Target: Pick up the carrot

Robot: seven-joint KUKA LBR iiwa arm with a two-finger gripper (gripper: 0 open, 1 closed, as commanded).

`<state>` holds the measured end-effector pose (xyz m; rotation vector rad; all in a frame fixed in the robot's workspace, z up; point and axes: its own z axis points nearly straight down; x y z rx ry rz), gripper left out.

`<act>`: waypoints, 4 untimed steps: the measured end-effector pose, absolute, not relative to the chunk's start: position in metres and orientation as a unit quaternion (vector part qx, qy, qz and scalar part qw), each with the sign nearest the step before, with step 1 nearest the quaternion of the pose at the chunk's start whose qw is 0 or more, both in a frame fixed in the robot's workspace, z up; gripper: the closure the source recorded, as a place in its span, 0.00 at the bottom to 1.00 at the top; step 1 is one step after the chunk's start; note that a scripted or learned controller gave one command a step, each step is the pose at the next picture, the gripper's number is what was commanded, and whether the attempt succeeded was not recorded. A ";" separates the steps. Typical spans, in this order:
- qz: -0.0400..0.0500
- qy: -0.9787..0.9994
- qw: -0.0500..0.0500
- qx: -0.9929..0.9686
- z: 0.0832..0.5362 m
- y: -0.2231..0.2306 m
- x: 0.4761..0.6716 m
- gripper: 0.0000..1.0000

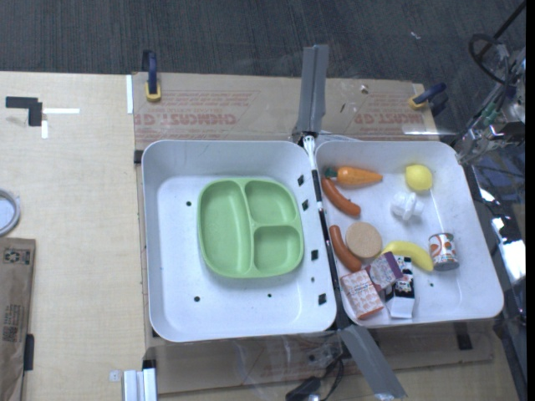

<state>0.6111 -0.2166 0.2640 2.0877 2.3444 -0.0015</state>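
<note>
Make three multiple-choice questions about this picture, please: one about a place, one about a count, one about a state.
1. Where does the carrot lie?
A. In the right bin, near its far left corner
B. On the green plate
C. On the bench outside the bins

2. How many sausages are in the right bin?
A. One
B. Two
C. Four

3. How does the small can rest?
A. Crushed flat
B. Upside down on the green plate
C. Inside the right bin, beside the banana

Answers: 1 A, the carrot sits at the top left of the right bin. 2 B, one sausage lies below the carrot and another sausage lower down. 3 C, the can is next to the banana's right end.
</note>
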 end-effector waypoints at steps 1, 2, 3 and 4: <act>-0.001 0.630 0.000 0.776 0.211 -0.222 0.639 1.00; -0.002 0.632 0.002 0.775 0.221 -0.222 0.639 1.00; -0.001 0.613 0.001 0.790 0.244 -0.209 0.652 1.00; -0.001 0.552 0.000 0.834 0.237 -0.209 0.659 1.00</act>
